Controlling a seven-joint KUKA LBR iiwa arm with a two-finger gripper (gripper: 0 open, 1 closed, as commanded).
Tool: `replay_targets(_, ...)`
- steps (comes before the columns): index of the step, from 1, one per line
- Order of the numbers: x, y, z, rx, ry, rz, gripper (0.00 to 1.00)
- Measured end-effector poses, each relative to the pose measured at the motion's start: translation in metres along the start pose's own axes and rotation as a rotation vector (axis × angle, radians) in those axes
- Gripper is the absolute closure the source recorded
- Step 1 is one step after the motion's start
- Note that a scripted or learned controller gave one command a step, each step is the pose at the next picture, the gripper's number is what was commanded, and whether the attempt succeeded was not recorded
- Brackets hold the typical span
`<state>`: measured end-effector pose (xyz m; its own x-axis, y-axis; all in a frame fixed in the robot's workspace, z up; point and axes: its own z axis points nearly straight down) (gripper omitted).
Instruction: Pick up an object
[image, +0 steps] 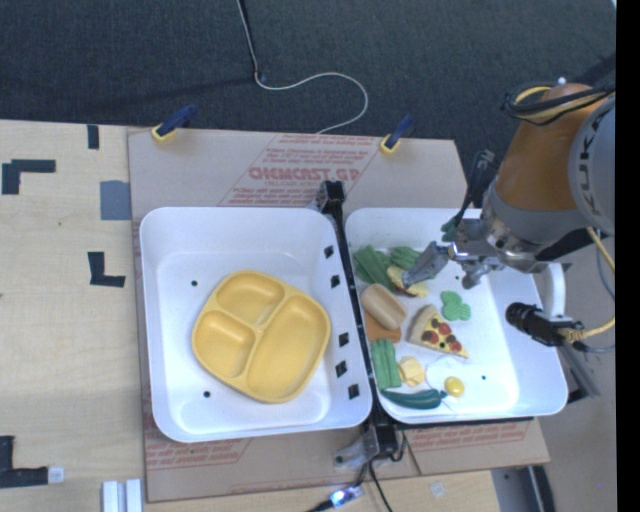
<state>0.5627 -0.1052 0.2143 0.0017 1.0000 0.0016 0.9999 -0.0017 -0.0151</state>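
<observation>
The hand (428, 268) hangs low over the right bin (520, 385) among crowded toy food (400, 275) — whether it is spread or pinching, I cannot tell. Such crowding risks a glancing, slipping grasp.

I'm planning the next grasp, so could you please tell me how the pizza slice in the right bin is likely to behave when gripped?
The pizza slice looks like a moulded toy, so probably stiff and light. It lies flat on the right bin floor, so it seems unlikely to roll, though a thin edge may be hard to pinch. The green piece lies close by, so a push may nudge it.
</observation>
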Motion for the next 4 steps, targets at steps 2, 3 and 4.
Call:
replay_targets(2, 0.001, 0.005, 0.056, -0.010, -0.002, -0.003, 0.00)
replay_targets(3, 0.010, 0.008, 0.105, -0.010, -0.001, -0.003, 0.00)
replay_targets(4, 0.009, 0.011, 0.127, -0.023, -0.006, -0.003, 0.00)
